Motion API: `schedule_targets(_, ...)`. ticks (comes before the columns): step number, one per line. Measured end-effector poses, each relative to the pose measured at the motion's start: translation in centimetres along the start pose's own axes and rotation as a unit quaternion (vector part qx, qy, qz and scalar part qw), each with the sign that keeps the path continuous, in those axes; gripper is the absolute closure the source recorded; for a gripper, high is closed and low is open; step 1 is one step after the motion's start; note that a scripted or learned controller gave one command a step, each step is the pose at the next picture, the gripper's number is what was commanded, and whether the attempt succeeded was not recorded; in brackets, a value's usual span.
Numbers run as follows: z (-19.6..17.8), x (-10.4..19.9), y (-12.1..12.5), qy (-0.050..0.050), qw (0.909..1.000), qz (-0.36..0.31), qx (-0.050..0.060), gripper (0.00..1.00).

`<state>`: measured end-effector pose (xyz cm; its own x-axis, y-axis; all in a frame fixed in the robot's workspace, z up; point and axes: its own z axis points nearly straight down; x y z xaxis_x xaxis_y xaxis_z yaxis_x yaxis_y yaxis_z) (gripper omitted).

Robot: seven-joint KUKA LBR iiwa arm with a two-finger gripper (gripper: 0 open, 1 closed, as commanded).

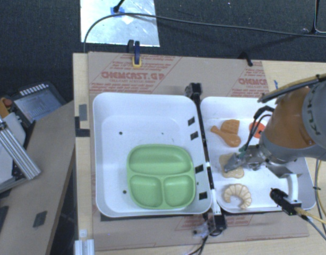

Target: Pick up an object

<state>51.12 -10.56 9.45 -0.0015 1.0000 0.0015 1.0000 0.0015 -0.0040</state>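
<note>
Low in the right bin [311, 198], the end effector [233, 165] reaches leftward from the arm [296, 126] and sits over a pale flat piece [233, 171], touching or just above it; I cannot tell how far it is open or whether it has hold of anything. That piece lies at its tip, near the bin's left wall. A croissant [237, 194] lies just toward the front of it, its long axis roughly left to right, close to the front rim. An orange drumstick [227, 131] lies behind, angled. Room is tight toward the divider [201, 137]; more bare floor opens to the right front. The left bin [107, 142] holds a green tray [161, 175], well apart.
</note>
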Motion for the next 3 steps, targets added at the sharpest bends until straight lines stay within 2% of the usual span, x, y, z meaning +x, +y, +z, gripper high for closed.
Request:
schedule_targets(1,0.7,-0.1,0.2,0.000,1.0000,0.000,-0.003,0.00)
schedule_targets(2,-0.5,0.0,0.4,0.000,1.0000,0.000,-0.007,1.00)
schedule_targets(3,-5.2,0.5,1.3,-0.001,1.0000,-0.001,-0.005,1.00)
